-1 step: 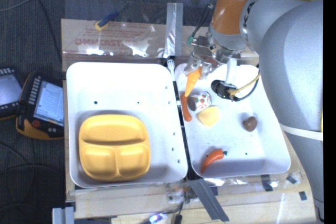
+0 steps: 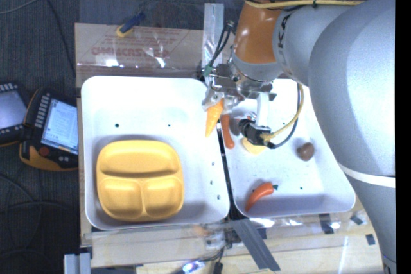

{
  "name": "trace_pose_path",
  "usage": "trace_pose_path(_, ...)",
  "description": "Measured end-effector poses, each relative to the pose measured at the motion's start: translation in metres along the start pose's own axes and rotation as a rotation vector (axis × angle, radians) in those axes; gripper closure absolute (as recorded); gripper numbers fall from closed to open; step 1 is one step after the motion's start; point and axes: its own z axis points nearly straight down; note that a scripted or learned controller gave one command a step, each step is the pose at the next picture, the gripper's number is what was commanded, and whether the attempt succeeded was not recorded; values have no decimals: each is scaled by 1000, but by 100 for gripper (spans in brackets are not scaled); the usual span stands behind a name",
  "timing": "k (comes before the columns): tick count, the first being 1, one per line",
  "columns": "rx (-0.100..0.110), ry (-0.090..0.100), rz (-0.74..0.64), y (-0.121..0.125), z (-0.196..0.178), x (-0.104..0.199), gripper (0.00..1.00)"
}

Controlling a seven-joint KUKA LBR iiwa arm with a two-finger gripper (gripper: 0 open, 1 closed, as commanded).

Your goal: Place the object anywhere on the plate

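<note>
Two white bins (image 2: 90, 113) sit side by side. One yellow divided plate (image 2: 139, 178) lies in the left bin. There are two orange carrot-shaped pieces (image 2: 212, 119) (image 2: 259, 193), one brown lump (image 2: 306, 151), and one handheld pendant (image 2: 50, 130).

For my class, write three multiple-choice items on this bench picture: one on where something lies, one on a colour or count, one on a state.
1. Where does the yellow plate lie?
A. left bin
B. right bin
C. on the floor

2. How many compartments does the plate have?
A. one
B. three
C. five

3. Where is the orange carrot?
A. flat on the plate
B. hanging at the gripper, over the divide between the bins
C. lying in the right bin's front corner

Answers: 1 A, it fills the left bin's front part; 2 B, one long section and two smaller ones; 3 B, it points down below the gripper, off the plate.
</note>
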Motion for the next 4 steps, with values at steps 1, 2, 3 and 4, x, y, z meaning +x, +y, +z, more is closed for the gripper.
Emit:
trace_pose_path(1, 1, 0, -55, -24, 15, 81, 100)
trace_pose_path(2, 1, -2, -67, -59, 53, 158, 100)
trace_pose_path(3, -68, 17, -471, -59, 67, 141, 100)
trace_pose_path(4, 2, 0, -592, -157, 40, 128, 100)
